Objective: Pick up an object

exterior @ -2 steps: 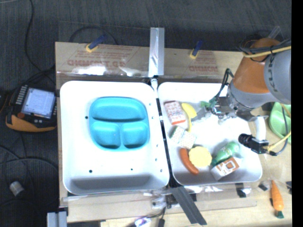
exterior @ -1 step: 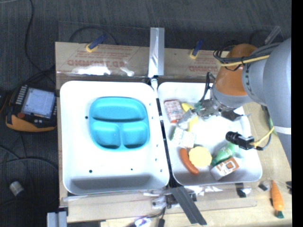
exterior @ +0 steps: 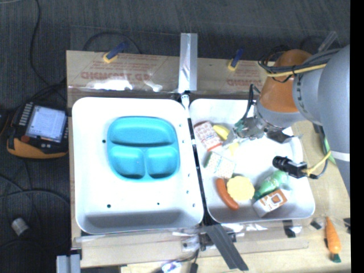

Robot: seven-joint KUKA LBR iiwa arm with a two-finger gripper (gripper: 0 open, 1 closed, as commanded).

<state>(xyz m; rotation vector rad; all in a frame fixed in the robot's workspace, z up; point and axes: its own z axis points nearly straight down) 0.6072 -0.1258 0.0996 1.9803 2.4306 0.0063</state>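
Camera view: claw point(exterior: 245, 128) sits low in right bin point(exterior: 304, 201), at its far side beside yellow item point(exterior: 221, 132), probably positioned for a grasp. Claw state cannot be determined. Left bin point(exterior: 85, 169) holds blue tray point(exterior: 143, 147).

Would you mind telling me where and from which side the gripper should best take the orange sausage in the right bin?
Probably the sausage at its bare upper-left end, from above, fingers across its narrow width: the yellow disc covers its right side.
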